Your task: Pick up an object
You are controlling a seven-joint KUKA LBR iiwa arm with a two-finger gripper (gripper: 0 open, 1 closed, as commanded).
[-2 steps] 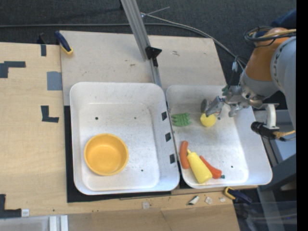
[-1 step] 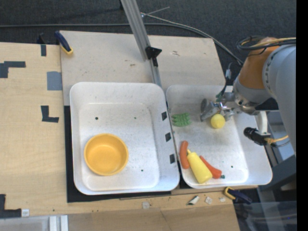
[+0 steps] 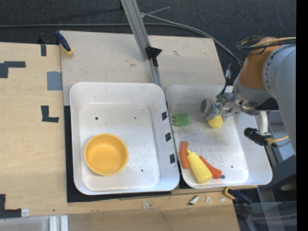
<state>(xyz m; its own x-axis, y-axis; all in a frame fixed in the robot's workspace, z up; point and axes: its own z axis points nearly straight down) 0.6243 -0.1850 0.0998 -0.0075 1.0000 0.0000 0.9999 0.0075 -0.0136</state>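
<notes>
We see a light wooden bench [image 3: 29, 129] with dark tape marks [image 3: 48, 113], a pale board [image 3: 139, 57] behind, a slanting metal pole [image 3: 137, 25], and dark carpet [image 3: 72, 6] beyond, evenly lit.

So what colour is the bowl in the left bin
Yellow-orange, the bowl sitting in the left bin, plain in the camera view.

There are two white bins: the left bin [image 3: 77, 100] and the right bin [image 3: 250, 174]. In the left part of the frame lies one yellow bowl [image 3: 106, 154]. In the right part I count one green object [image 3: 181, 120], one small yellow object [image 3: 216, 122], one yellow bottle [image 3: 198, 166] and two orange carrot-like pieces, one [image 3: 184, 154] left of the bottle and one [image 3: 211, 167] right of it.
</notes>
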